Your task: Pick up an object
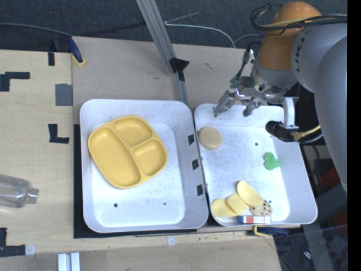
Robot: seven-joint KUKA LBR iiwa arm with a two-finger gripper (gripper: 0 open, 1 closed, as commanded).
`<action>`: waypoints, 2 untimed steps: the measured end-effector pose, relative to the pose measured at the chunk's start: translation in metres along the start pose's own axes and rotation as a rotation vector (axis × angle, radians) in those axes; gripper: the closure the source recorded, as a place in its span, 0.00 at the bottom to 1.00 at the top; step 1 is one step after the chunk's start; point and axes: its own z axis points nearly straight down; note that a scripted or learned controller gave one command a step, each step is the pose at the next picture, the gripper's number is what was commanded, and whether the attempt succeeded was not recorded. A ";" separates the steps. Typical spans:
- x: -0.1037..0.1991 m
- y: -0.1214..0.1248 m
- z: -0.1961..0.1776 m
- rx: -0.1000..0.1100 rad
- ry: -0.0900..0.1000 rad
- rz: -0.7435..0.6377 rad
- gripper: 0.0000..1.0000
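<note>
The gripper [237, 107] hangs over the far edge of the right bin [293, 179], its two fingers [221, 107] spread apart with nothing between them; the left fingertip points down toward the bin's far-left corner and the right one sits a little further in over the bin floor. Just below and slightly left of the jaws lies a tan puck [210, 138], round and flat, near the bin's left wall and apart from both fingertips. Further from the jaws, down and to their right, a small green piece [272, 161] rests on the speckled floor. Well below the jaws, along the bin's near wall, yellow chips [241, 199] overlap one another, with a small spotted cookie [262, 209] just beside them and a marker [251, 219] lying along the rim. To the left of the jaws, across the divide between the bins, the left bin [101, 208] holds a yellow tray [127, 151] with three compartments, tilted diagonally. Far to the left, on the bench [34, 151], a clear bottle [16, 191] lies on its side.
</note>
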 end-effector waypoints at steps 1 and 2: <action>0.002 0.000 -0.010 0.000 0.002 -0.003 1.00; -0.005 -0.020 0.090 0.004 -0.002 0.003 1.00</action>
